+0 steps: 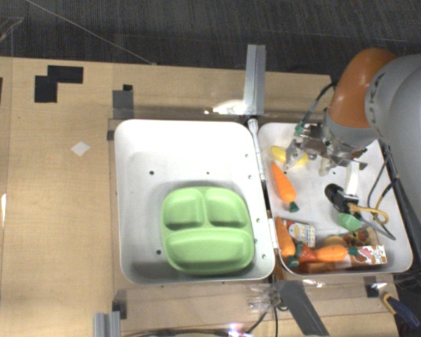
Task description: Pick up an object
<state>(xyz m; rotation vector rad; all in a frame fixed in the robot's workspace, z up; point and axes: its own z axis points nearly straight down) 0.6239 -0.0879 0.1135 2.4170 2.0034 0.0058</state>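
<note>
Watching the grey arm (400,90) leaning over the right bin (407,258), I am seeing its gripper (310,149) hanging beside a yellow toy (284,156); grip state, I cannot tell. I am judging it may knock the orange carrot (283,182) nearby. The wooden bench (49,209) is meeting dark carpet (161,20).

Right bin (404,255)'s near end seemingly cluttered

One fixed camera, mounted above the worktop (49,209), looking down at a slant. Far edge of the worktop and dark carpet (161,20) run along the top of frame. Both white bins fit in view: left bin (137,188) near centre, right bin (400,251) toward the right edge. Middle distance. Arm (400,97) enters from the right.
</note>
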